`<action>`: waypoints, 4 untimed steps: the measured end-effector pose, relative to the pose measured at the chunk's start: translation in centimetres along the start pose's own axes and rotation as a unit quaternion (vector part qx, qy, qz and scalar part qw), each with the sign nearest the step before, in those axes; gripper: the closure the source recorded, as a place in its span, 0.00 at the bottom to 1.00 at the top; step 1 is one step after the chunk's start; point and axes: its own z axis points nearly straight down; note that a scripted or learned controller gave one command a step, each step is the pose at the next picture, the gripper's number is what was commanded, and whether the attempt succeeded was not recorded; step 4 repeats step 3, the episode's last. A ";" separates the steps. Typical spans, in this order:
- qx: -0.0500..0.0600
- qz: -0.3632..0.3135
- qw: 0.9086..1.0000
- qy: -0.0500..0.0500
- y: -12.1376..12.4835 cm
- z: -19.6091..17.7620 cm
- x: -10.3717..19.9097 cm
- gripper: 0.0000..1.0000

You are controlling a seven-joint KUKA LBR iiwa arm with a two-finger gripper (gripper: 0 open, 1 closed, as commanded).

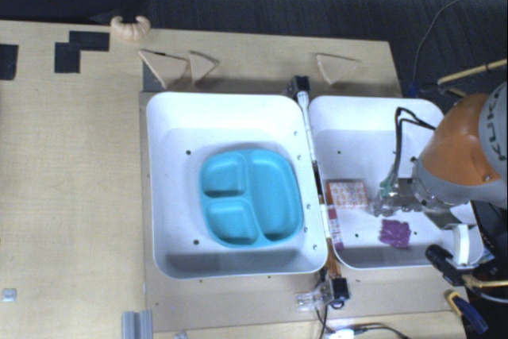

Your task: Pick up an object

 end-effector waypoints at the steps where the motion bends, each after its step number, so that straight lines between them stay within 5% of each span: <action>1: 0.006 -0.003 1.000 0.003 6.0 -8.6 15.7 1.00; 2: 0.007 -0.002 1.000 0.002 5.9 -8.5 15.4 0.00; 3: 0.007 -0.001 1.000 0.001 -0.3 -8.6 9.9 0.00; 4: 0.007 -0.001 1.000 0.001 -0.3 -8.6 9.9 0.00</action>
